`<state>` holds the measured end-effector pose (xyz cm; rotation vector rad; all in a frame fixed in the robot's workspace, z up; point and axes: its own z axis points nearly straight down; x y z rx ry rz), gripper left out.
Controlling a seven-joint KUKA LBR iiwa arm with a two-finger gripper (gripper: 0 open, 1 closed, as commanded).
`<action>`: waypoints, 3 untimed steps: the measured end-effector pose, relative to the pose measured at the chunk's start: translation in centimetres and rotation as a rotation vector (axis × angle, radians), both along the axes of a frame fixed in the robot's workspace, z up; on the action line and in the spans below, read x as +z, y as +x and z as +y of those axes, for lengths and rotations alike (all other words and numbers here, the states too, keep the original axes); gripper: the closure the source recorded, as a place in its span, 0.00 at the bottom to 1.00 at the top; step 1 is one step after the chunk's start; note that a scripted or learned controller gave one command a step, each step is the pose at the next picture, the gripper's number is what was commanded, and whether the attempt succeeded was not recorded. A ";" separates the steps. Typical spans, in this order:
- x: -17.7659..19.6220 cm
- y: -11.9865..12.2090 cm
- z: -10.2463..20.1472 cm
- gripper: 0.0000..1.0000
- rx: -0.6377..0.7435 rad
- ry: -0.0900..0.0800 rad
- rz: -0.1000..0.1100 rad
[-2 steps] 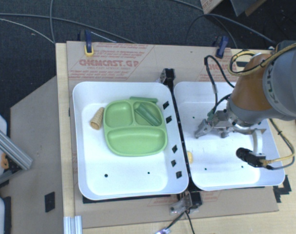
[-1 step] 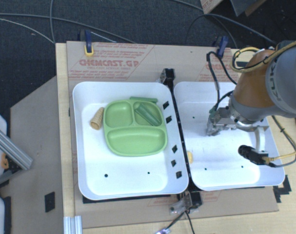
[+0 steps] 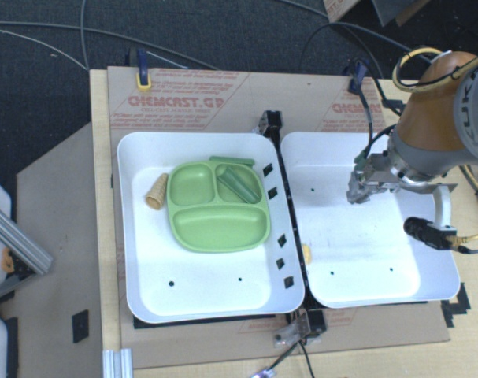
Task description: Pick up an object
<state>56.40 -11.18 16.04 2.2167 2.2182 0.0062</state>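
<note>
1. Gripper [image 3: 360,192] hangs over the right bin [image 3: 380,282], near its far-left part; finger spread cannot be told.
2. Green divided plate [image 3: 219,211] sits mid left bin [image 3: 144,282] (waffle cone [image 3: 156,190] touching its left edge).
3. Open floor lies nearer the camera in both bins.

The bench [image 3: 183,93], topped with printed brown board, carries two white bins, left bin [image 3: 144,274] and right bin [image 3: 427,286], side by side.

pale green divided plate [image 3: 219,227], tan cone [image 3: 156,191], white bins [image 3: 136,235].
</note>
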 end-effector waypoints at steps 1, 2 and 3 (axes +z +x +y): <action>6.4 0.3 0.1 1.00 0.001 0.000 0.000; 8.5 0.4 0.1 1.00 0.001 0.001 0.003; 8.5 1.3 6.4 1.00 0.006 0.003 0.005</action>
